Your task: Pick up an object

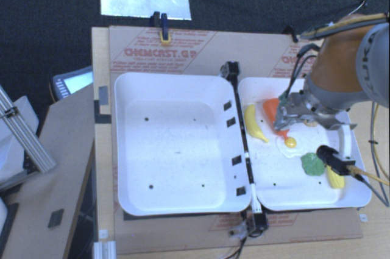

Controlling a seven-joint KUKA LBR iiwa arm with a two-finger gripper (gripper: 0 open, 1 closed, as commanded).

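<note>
Hovering low in the right bin (359,194) with the gripper (281,124) just beside the orange carrot (270,108) and yellow banana (253,124), jaw state impossible to tell, probably risking a miss or nudging the fried egg (290,145) aside.

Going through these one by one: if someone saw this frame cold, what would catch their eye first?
Probably the grey arm with its orange band, reaching in from the right with its gripper low over the right bin. Next, the bright toys clustered there: a yellow banana near the divider, an orange piece beside the gripper, a fried egg and a green piece. The left bin shows bare white floor.
</note>
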